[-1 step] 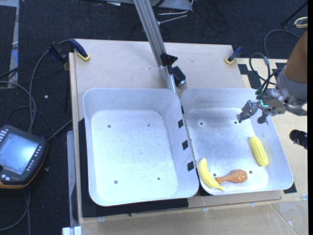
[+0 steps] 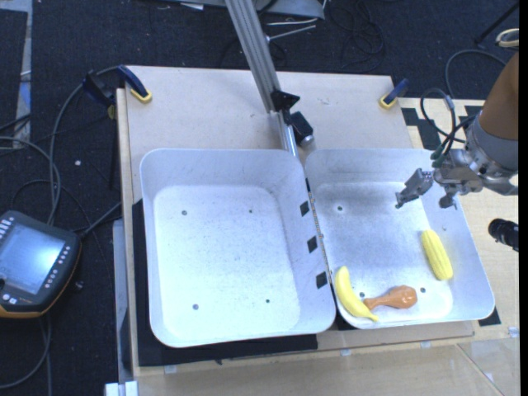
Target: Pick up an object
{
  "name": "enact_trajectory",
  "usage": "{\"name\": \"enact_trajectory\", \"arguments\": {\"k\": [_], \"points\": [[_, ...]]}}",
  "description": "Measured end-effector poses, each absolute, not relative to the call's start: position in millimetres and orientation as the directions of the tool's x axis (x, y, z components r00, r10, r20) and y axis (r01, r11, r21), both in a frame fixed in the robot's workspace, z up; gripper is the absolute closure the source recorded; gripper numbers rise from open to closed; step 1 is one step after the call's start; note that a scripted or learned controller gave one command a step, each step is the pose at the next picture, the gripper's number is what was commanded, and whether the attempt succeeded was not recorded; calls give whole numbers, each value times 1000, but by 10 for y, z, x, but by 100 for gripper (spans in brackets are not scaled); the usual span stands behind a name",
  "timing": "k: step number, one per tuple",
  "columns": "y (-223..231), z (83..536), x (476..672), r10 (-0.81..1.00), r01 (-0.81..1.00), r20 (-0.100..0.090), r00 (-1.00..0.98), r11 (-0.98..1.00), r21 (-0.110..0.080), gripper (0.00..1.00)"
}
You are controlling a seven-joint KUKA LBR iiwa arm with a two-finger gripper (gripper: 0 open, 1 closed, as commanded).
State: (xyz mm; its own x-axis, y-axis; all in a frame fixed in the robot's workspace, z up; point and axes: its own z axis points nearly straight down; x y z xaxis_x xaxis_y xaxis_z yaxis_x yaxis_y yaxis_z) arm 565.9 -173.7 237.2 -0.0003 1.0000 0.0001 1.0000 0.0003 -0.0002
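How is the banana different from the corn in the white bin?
The banana is curved and smooth, while the corn is straight and looks bumpy. The banana lies at the right bin's near left corner, beside an orange-brown drumstick toy; the corn lies alone by the bin's right side. Both are yellow, lie flat in the same bin, and sit apart from the gripper.

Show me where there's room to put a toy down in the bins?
The left bin has its whole floor bare. In the right bin, the patch between the divider and the corn cob is bare. The near edge is crowded: a banana touches a drumstick there. The gripper hangs over the far right corner.
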Motion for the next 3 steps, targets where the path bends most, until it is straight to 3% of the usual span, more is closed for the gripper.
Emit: {"name": "enact_trajectory", "arguments": {"k": [1,2,3], "points": [[-1748,1761,5710,1000,1000,1,0,0,-5,0],[-1674,1234,5626,1000,1000,1,0,0,-5,0],[-1669,939,5620,1000,1000,0,0,0,-2,0]]}}
